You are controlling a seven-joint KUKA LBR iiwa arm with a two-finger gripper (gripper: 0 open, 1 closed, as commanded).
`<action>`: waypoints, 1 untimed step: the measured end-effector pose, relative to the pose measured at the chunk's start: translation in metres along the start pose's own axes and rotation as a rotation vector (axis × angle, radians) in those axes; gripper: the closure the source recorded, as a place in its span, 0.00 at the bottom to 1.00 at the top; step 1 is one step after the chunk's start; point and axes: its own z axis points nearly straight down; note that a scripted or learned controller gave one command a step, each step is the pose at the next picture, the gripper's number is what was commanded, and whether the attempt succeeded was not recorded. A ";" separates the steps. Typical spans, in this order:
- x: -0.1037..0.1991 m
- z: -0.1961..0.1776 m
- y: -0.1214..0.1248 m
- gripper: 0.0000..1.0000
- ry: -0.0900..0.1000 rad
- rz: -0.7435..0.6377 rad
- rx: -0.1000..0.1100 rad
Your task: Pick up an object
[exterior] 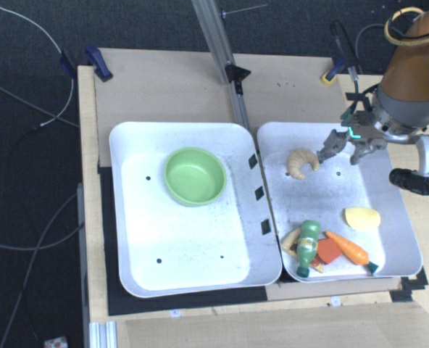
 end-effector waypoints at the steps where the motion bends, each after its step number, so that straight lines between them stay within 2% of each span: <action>1: 0.000 -0.004 0.002 0.00 -0.001 -0.001 -0.008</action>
